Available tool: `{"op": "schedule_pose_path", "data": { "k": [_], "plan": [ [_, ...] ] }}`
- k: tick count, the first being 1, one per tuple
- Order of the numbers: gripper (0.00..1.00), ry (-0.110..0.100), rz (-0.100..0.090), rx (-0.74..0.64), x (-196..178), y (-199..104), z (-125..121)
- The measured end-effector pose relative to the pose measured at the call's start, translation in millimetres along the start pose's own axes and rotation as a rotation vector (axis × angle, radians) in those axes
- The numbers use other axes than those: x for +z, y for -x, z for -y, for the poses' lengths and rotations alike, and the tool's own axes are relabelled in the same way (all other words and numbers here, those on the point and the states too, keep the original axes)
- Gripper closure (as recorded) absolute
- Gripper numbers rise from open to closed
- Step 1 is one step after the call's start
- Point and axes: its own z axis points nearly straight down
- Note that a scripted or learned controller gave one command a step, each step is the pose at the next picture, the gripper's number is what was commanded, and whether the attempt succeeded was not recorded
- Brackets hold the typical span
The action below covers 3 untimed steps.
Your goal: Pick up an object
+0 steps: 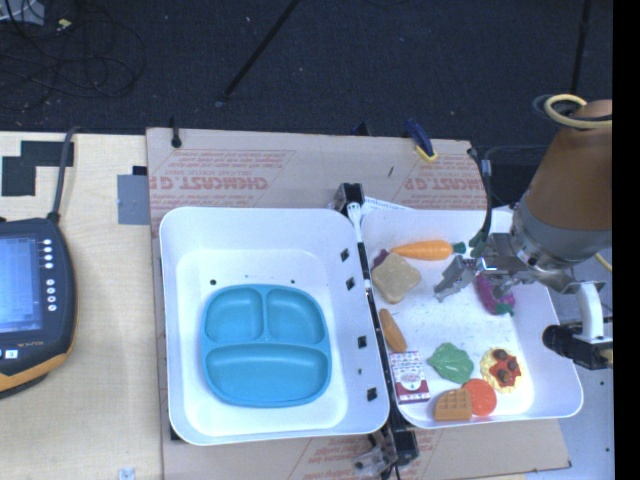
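Bins: two [180, 268] [560, 393]
Plate: one blue, divided [266, 345]
Toy foods: about eight, including one carrot [424, 250]
Tool: [455, 278] fingers apart, gripping nothing

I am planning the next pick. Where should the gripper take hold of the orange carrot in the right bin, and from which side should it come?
Grip the carrot at its middle, coming from above with the fingers across its narrow width. It lies flat and lengthwise near the right bin's far wall, apart from the bread slice, so both long sides look free. The gripper is already close.
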Motion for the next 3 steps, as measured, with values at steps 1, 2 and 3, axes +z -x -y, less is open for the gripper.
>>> {"op": "schedule_pose_path", "data": {
  "k": [1,2,3],
  "plan": [
    [0.0,-0.006,-0.002,0.003,62,22,61],
    [0.0,-0.003,-0.002,0.003,114,15,45],
    [0.0,0.006,0.003,0.001,75,57,11]
  ]
}}
